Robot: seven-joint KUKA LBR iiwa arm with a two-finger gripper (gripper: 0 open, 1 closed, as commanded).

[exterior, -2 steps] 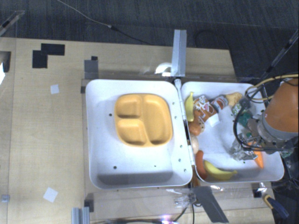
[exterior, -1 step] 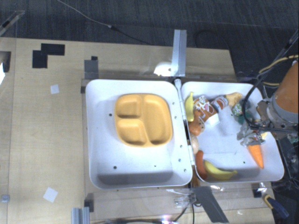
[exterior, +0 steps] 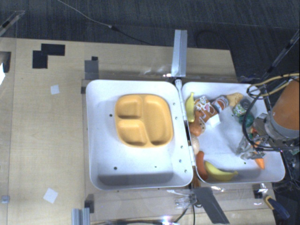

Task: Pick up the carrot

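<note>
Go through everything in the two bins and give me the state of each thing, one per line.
Divided yellow tray: upright in the left bin, compartments bare.
Bananas: one flat at the right bin's front, one on edge by the divider.
Snack packet: lying flat, rear of right bin.
Carrot: lying on the bin floor by the gripper, not lifted.

Carrot (exterior: 259,163) mostly hidden beneath gripper (exterior: 247,150) | arm (exterior: 285,116) cut off at right edge | fingers' spacing too small to tell
</note>
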